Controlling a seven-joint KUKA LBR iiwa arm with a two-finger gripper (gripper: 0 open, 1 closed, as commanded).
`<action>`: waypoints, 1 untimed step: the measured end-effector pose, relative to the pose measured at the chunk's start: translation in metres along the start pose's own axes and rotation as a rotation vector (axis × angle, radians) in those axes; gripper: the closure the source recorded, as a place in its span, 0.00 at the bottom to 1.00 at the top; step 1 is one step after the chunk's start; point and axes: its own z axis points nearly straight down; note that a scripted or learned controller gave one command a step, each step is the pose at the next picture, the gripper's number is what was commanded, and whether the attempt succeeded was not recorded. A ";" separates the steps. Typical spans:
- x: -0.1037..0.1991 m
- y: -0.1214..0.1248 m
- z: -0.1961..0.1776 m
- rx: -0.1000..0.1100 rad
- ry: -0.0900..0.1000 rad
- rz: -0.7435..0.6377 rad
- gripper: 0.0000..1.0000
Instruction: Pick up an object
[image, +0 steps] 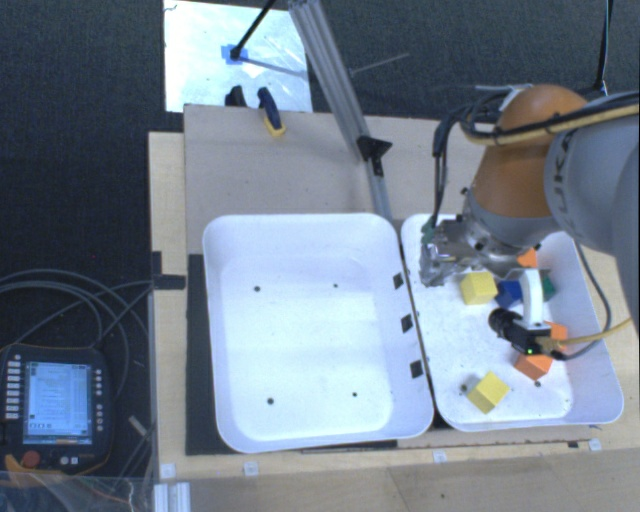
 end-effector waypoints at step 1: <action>0.056 -0.003 0.000 0.000 0.000 0.000 1.00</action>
